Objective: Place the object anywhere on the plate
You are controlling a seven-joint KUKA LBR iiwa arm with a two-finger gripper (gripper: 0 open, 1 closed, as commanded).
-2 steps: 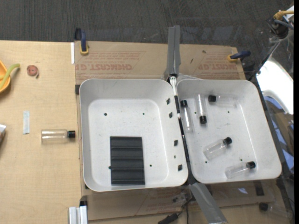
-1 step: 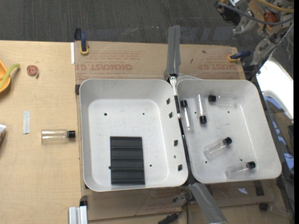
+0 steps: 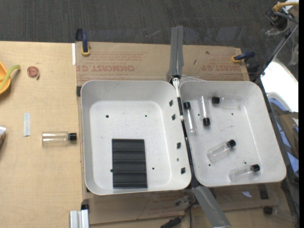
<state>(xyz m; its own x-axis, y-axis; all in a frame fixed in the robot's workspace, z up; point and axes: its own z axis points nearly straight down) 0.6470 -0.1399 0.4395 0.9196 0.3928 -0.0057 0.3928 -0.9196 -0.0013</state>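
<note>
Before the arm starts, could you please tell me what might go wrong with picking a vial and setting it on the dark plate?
1. The clear vials lie on their sides in the right bin, so one may roll from a grasp.
2. Two vials lie close together by the divider; the tool might nudge both.
3. The ridged dark plate sits in the left bin; a vial could roll off.

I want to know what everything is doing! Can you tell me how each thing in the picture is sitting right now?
Dark ridged plate: flat in the left bin.
Five small clear bottles with black caps, e.g.: lying on their sides in the right bin, caps on.
Bottle on the bench: lying on its side outside the bins, cap on.
Blue clamps: gripping the cardboard's far edge.
</note>
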